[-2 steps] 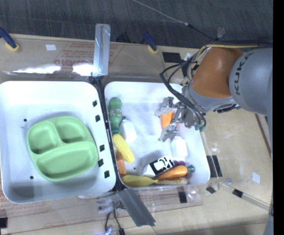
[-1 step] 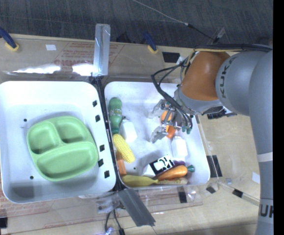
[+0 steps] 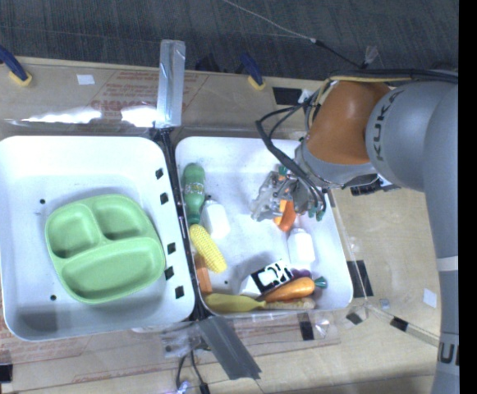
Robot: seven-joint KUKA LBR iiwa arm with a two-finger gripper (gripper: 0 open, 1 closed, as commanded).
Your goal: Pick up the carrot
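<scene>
An orange carrot (image 3: 291, 288) with a green tip lies along the front wall of the right bin (image 3: 337, 245), next to a black-and-white box (image 3: 271, 276). My gripper (image 3: 275, 202) hangs over the middle of the right bin, well behind that carrot. A small orange piece (image 3: 286, 216) sits right at the gripper's lower edge; I cannot make out whether it is held or just lies beneath.
The right bin also holds a green bottle-shaped toy (image 3: 194, 185), a corn cob (image 3: 207, 248), a banana (image 3: 234, 303), white items (image 3: 301, 245) and an orange piece (image 3: 203, 279) by the divider. A green divided plate (image 3: 104, 245) lies in the left bin (image 3: 16, 179).
</scene>
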